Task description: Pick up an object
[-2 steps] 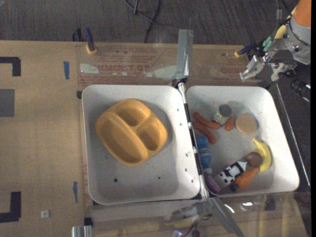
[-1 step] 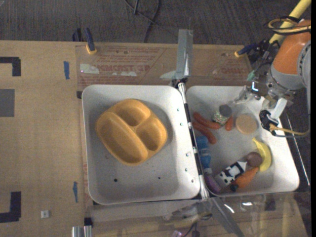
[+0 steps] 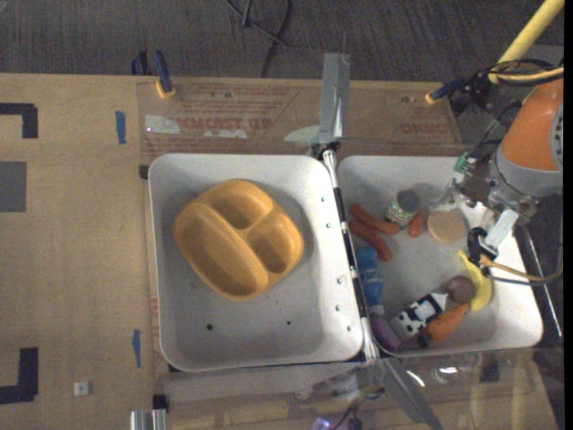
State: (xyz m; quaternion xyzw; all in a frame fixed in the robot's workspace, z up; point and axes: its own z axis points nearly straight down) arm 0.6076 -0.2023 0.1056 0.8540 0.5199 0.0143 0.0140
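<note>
My gripper [image 3: 467, 193] hangs over the back right part of the right bin [image 3: 519, 325], below the arm's orange band. A beige round disc [image 3: 446, 227] lies just under and in front of it. Left of the disc sit a small jar with a grey lid [image 3: 405, 204] and a small orange piece [image 3: 415, 225]. Two red sausage-like pieces [image 3: 372, 220] lie nearer the bin's left wall. At the front right are a yellow banana [image 3: 479, 287], a brown lump [image 3: 460, 288], an orange carrot [image 3: 446, 322] and a black-and-white toy [image 3: 419, 313].
The left bin [image 3: 179, 330] holds a yellow divided plate [image 3: 237, 237]. A blue object [image 3: 369, 276] and a purple one [image 3: 386, 332] lie along the right bin's left wall. A grey strip [image 3: 333, 97] stands up between the bins at the back.
</note>
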